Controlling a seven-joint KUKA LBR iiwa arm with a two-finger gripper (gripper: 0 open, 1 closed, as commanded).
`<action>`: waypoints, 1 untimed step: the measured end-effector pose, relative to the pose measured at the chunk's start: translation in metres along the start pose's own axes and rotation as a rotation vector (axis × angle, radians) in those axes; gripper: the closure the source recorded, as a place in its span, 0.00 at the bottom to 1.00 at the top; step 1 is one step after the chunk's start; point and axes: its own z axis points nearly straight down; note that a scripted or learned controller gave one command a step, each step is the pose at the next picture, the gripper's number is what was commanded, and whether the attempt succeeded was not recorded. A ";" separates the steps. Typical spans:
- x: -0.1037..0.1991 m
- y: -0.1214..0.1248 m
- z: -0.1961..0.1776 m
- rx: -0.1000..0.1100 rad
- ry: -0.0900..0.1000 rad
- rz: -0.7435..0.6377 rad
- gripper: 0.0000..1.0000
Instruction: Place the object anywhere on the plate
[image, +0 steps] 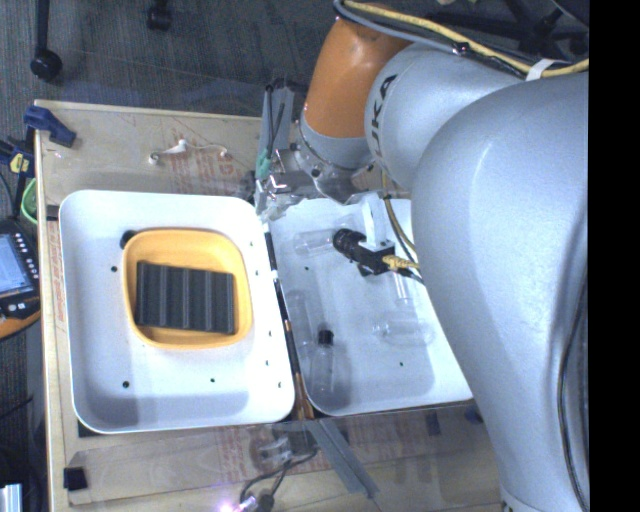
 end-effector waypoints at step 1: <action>0.051 0.017 -0.115 -0.003 0.000 -0.189 1.00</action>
